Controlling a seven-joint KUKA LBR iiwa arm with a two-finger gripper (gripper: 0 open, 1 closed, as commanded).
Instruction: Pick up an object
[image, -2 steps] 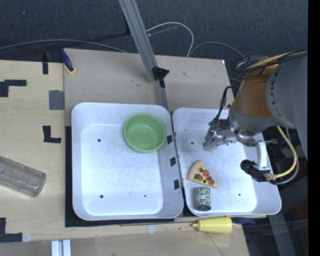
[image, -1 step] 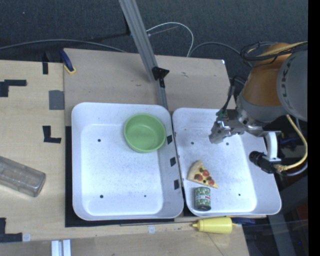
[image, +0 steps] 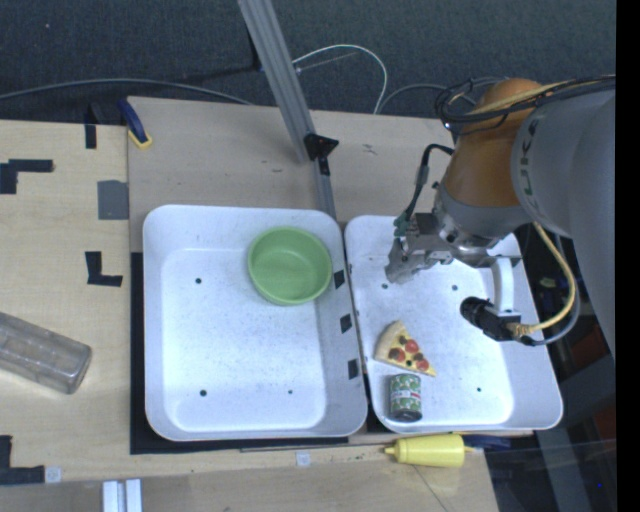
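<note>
I have the tool (image: 400, 268) hanging over the upper part of the right bin (image: 535, 400), nothing visible between its parts. From this slanted overhead view I cannot tell whether it stands apart or together.

Candidate things, right bin:
- Pizza slice (image: 403, 349), at about 6 o'clock from the tool, near the bin's middle. Wedge shape, yellow crust edge, red spots on top. Looks like a moulded plastic toy: I judge it light and stiff, fairly smooth. Thin and flat on the floor, so a top grip across the narrow tip could slip; across the wider crust end seems safer.
- Small can (image: 405, 397), just below the slice, lying on its side, green label. Cylinder, probably rigid, and likely to roll. I would take it across the round body, midway along its length.

Left bin (image: 160, 330): a green bowl (image: 290, 265) at roughly 9 o'clock from the tool, in that bin's upper right. Round, matte plastic look, light; the rim is the only real hold.

Off the bins: a yellow bottle (image: 432, 451) on the surface (image: 215, 150) at 6 o'clock, below the right bin's lower edge; a clear tumbler (image: 40, 352) lying far to 9 o'clock.

Bin floors are white, speckled, smooth; things may skid when nudged.
</note>
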